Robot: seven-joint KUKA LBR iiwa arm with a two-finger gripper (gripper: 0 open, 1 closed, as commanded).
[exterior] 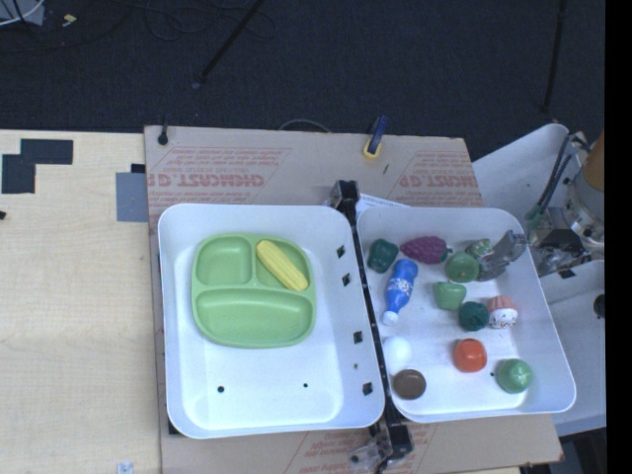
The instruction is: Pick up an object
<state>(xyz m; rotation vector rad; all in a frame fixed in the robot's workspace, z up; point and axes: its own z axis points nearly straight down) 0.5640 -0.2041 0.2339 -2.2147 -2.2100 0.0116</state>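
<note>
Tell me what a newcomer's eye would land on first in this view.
Most striking is the green divided plate in the left bin, with a yellow corn cob lying in its upper right compartment. Next comes the right bin, scattered with small colourful toys, among them a blue and white bottle near its left wall. The gripper hangs over that bin's upper right part.

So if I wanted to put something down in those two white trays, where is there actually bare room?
Mostly in the left bin: its bare white floor below the green divided plate, which holds a yellow corn cob. In the right bin, a small patch lies between the blue bottle, the orange ball and the brown ball. Its upper half is crowded, near the gripper.
</note>
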